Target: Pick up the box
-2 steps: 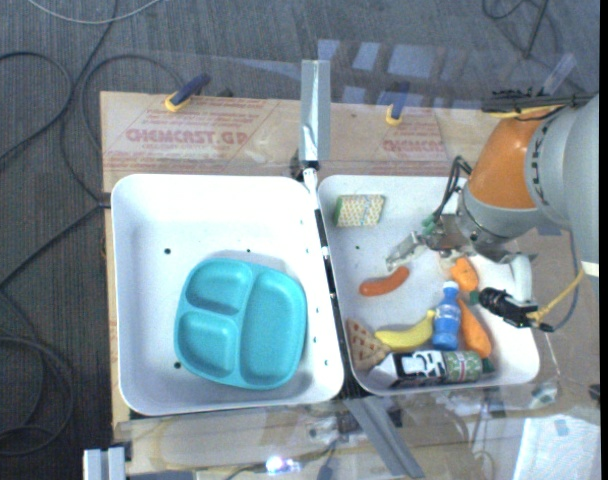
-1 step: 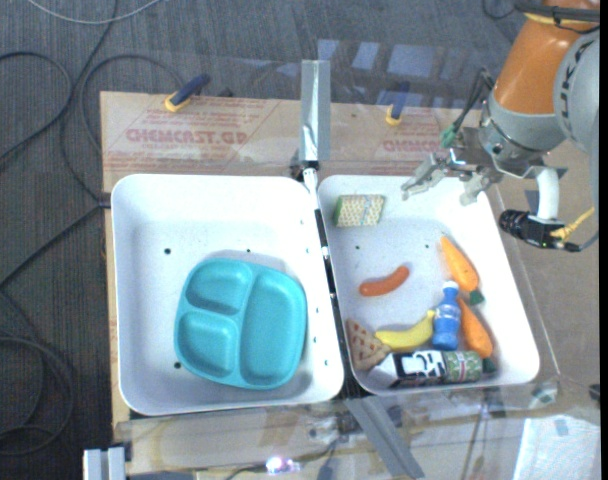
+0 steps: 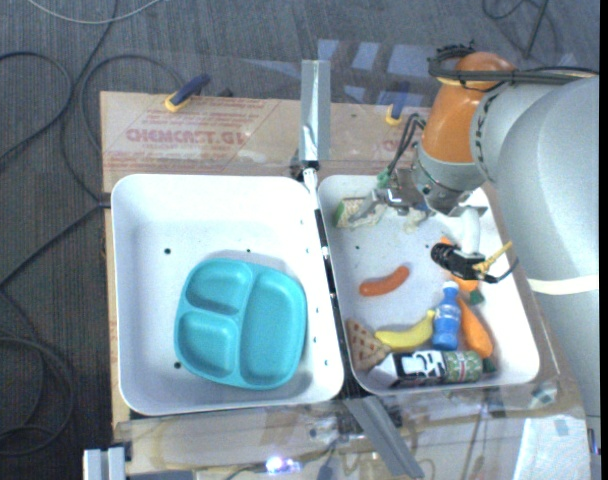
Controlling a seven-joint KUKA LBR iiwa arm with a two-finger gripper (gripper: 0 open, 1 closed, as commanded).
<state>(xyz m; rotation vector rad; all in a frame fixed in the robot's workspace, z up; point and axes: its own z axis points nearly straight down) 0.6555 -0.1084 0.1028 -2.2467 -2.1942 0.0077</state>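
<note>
— Count it off for me, left to right.

— Two white bins. The left bin [image 3: 134, 268] has one teal divided plate [image 3: 244, 320] with three compartments. The right bin [image 3: 336, 278] has one red sausage [image 3: 384, 282], one waffle wedge [image 3: 362, 344], one banana [image 3: 406, 335], one blue bottle [image 3: 447, 320] and one carrot [image 3: 476, 333] (plus a tangle at the far end I can't name).

— And underneath?

— A cardboard sheet [image 3: 204, 138] with red print, on grey carpet [image 3: 44, 118] strewn with cables.

— The box?

— The box [image 3: 416, 367] lies flat against the right bin's near wall, just below the banana. Its long axis runs left to right along that wall, with a green can [image 3: 464, 367] at its right end.

— The claw?

— The gripper [image 3: 392, 196] is over the bin's far end, well apart from the box. I can't tell whether it's apart or together.
</note>
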